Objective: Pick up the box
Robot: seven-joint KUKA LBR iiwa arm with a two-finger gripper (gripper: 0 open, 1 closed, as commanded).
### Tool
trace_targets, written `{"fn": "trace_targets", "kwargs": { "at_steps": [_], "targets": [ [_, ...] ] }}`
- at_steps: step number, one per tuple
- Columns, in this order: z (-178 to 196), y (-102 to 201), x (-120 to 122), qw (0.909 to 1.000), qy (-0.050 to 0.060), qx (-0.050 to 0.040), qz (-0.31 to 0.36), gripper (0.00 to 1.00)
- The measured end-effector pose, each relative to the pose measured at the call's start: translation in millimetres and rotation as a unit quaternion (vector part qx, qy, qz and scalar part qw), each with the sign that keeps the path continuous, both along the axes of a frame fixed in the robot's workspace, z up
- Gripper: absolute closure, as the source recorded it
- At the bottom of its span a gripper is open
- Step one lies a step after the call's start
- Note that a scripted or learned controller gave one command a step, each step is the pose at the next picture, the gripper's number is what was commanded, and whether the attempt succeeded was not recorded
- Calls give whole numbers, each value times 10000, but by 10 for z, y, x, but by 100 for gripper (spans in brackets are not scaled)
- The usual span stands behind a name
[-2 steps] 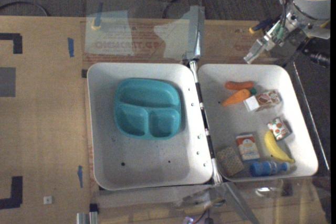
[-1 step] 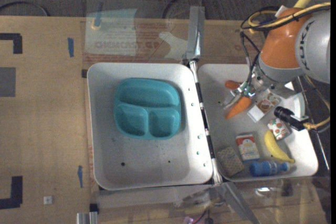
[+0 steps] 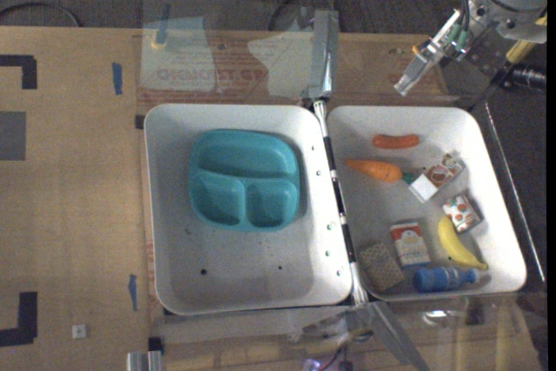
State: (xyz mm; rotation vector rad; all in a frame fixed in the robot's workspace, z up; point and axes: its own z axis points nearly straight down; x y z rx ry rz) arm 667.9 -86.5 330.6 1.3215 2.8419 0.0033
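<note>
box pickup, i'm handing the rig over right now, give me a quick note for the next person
Gripper: above the bench, past the far edge of the right bin, holding nothing visible; finger state unclear.
Boxes: three small ones in the right bin, one by the carrot at, one beside the banana at, one near the front at.
Left bin: teal tray.
Done: nothing picked.
Left: descend, grasp a box, lift.

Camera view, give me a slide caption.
Arm's tool above right bin of small boxes and toy food; teal tray in left bin.
</note>
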Motion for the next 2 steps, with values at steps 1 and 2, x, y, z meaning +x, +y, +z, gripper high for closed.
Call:
{"fn": "trace_targets", "kwargs": {
  "at_steps": [1,2],
  "targets": [
    [255,567,-915,9902,32,10,-1396,0],
    [-1435,532,-1286,9648,35,16,-2629,0]
  ]
}}
